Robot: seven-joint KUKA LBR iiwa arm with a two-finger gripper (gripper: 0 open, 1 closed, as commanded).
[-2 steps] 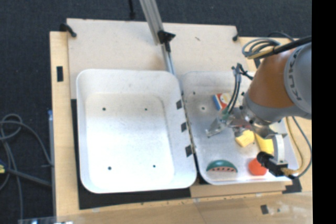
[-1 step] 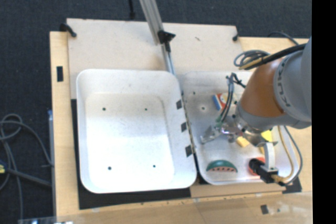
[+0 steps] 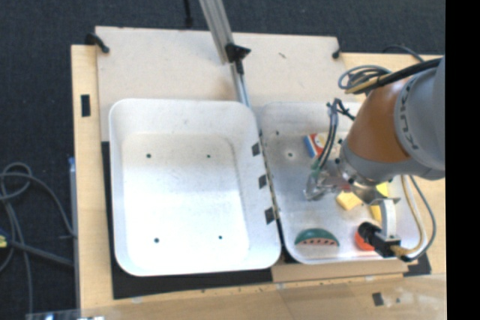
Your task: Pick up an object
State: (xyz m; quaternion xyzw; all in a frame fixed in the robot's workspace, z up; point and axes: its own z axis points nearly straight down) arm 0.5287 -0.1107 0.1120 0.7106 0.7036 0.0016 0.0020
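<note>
My gripper [image 3: 318, 188] hangs low over the middle of the right bin [image 3: 289, 161], under the orange band of the arm. A yellow block [image 3: 346, 201] lies just to its right, partly under the wrist. A small blue, red and white packet [image 3: 315, 143] sits at the back of the bin, behind the gripper. At the front wall rests a green half-round piece with a red edge [image 3: 316, 238]. An orange-red object [image 3: 364, 237] lies in the front right corner. Nothing can be seen held by the gripper.
The left bin [image 3: 187, 183] stands wide and white beside the right one, with black clips on the shared wall. A grey metal pole [image 3: 214, 4] slants up from the back of the bench. Cables loop behind the arm at the right.
</note>
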